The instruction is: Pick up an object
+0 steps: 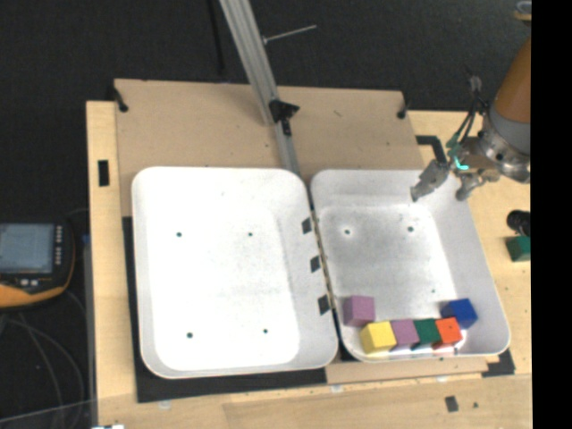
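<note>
While the gripper (444, 179) hangs over the far right corner of the right bin (393, 190), its two fingers stand apart with nothing between them. Every block sits along the opposite, near edge: a purple block (358, 309), a yellow block (378, 336), a second purple, a green, an orange block (449, 331) and a blue block (460, 311), huddled against the wall. I reckon that crowding leaves little finger room. Beside it lies the left bin (223, 266).

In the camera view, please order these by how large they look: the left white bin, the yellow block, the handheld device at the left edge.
1. Left white bin
2. Handheld device, cut off by the frame edge
3. Yellow block
</note>
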